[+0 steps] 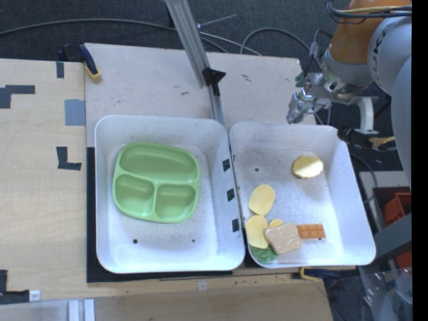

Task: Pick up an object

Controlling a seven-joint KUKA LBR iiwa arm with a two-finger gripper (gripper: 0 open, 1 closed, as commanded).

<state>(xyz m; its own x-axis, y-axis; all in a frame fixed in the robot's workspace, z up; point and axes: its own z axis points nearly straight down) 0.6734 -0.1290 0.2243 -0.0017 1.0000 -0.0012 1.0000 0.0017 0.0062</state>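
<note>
Well, nothing is lifted yet: the gripper hangs above the far rim of the right bin, at about one o'clock from that bin's middle, and whether it is released or clenched I cannot tell from this slant. Candidates lie below it. The round yellow piece sits nearest, toward six o'clock of the pincer. Further down at seven o'clock cluster two yellow slices, a toast piece and an orange wafer. The left bin carries a green divided plate. Descent, closing and lifting all remain, I'd judge.
</note>
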